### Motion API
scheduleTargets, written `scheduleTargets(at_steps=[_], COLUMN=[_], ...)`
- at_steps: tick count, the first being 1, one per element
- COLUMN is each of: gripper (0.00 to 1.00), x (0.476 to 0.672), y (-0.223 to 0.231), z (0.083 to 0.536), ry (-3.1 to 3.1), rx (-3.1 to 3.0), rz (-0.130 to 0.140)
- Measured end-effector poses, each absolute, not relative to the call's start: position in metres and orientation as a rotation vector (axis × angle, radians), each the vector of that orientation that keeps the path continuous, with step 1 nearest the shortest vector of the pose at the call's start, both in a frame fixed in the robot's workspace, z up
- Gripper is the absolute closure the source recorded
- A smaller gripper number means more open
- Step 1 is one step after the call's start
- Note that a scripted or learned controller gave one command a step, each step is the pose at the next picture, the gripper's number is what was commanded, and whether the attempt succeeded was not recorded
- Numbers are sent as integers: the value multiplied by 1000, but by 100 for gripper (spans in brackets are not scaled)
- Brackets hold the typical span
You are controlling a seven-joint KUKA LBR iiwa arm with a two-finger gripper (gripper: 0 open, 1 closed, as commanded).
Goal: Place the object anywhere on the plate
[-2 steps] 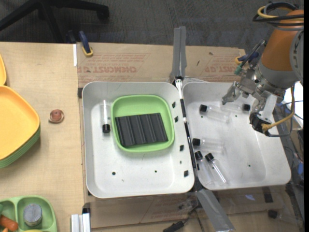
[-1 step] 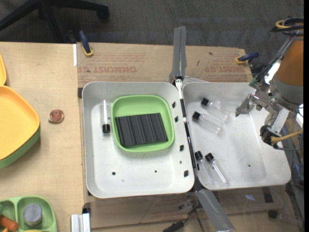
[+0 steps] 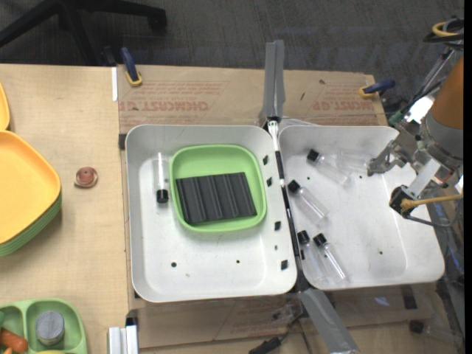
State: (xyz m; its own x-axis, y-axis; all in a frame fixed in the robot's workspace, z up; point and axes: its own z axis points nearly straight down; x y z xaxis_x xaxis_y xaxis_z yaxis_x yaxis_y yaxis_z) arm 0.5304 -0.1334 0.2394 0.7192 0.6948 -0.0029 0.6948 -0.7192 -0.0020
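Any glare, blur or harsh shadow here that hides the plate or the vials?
Camera view: lighting even, shadows faint, no glare; the green plate is sharp; the clear vials nearly vanish against the white right bin, only their black caps reading clearly.

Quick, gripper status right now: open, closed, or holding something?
Gripper: cannot be told from this view whether it is open or closed; it hangs over the right side of the right bin.

red CHEMCAST print, upside down, on cardboard sheet
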Motion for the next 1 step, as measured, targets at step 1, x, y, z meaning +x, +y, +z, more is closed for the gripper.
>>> scheduleTargets(at_steps=[1], gripper=[0], x=[546], y=[-212], z=[198], ry=[-771], rx=[-3044], rz=[9])
